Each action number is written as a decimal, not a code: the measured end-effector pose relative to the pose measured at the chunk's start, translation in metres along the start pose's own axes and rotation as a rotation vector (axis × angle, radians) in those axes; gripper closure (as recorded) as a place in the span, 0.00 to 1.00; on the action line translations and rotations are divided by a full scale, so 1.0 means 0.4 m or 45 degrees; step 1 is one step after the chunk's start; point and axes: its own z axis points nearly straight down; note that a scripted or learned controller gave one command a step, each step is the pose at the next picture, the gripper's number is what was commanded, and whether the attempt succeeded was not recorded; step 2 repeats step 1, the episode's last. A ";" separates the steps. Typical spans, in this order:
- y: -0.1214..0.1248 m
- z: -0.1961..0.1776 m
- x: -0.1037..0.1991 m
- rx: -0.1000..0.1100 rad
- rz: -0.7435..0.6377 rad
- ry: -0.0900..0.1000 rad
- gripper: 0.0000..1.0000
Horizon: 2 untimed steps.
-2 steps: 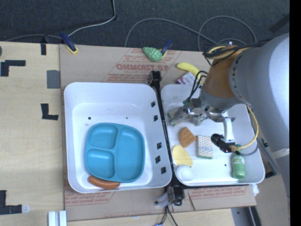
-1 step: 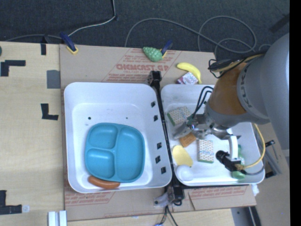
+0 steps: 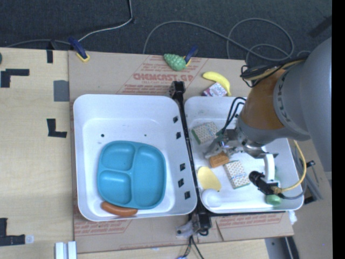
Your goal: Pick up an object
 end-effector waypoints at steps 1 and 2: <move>-0.061 -0.223 0.188 0.005 -0.003 0.004 1.00; -0.061 -0.223 0.188 0.005 -0.003 0.004 1.00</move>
